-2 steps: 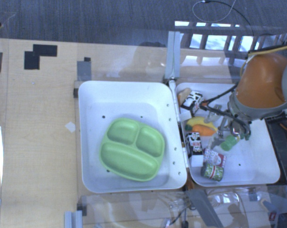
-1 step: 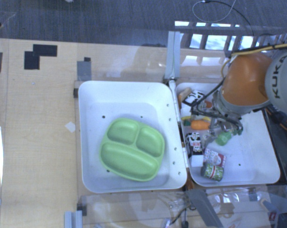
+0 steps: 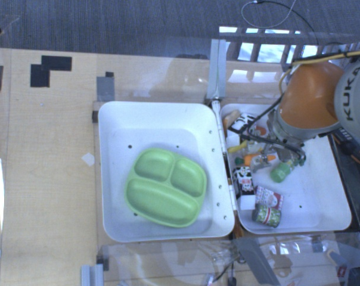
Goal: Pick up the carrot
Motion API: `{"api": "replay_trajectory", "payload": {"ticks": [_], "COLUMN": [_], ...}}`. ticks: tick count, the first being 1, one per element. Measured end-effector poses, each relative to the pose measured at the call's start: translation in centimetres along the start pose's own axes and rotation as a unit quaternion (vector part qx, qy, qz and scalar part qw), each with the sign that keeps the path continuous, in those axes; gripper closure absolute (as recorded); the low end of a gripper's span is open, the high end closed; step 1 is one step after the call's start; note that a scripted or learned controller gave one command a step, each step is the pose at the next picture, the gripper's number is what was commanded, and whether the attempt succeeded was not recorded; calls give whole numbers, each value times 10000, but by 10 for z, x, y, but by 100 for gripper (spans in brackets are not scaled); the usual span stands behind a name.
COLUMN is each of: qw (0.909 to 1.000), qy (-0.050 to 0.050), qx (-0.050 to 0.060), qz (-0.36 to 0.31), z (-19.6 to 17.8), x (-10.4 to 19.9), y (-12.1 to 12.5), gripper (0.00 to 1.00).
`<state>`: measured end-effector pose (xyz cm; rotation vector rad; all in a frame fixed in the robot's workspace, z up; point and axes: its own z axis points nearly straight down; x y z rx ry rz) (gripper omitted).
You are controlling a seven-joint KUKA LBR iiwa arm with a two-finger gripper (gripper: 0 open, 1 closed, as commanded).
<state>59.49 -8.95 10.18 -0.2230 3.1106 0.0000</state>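
Observation:
The carrot [image 3: 250,158] shows as a small orange piece with a bit of green beside it, lying near the left wall of the right bin [image 3: 323,201]. My gripper [image 3: 266,152] hangs low over the clutter just right of the carrot, under the orange wrist band [image 3: 308,95]. The wrist hides most of the gripper. I cannot see anything held in it.
The right bin also holds a green bottle-like item [image 3: 281,172], a cow-patterned carton [image 3: 244,180], a red packet [image 3: 268,196], a green can [image 3: 268,215] and a brown item [image 3: 231,123]. The left bin [image 3: 114,159] holds a green divided plate [image 3: 165,187].

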Motion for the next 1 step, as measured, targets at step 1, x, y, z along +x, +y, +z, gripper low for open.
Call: {"api": "replay_trajectory", "payload": {"ticks": [1], "qw": [9997], "qy": [34], "qx": [-9], "qz": [234], "z": [-116], "x": [-63], "y": [53], "gripper": [100]}}
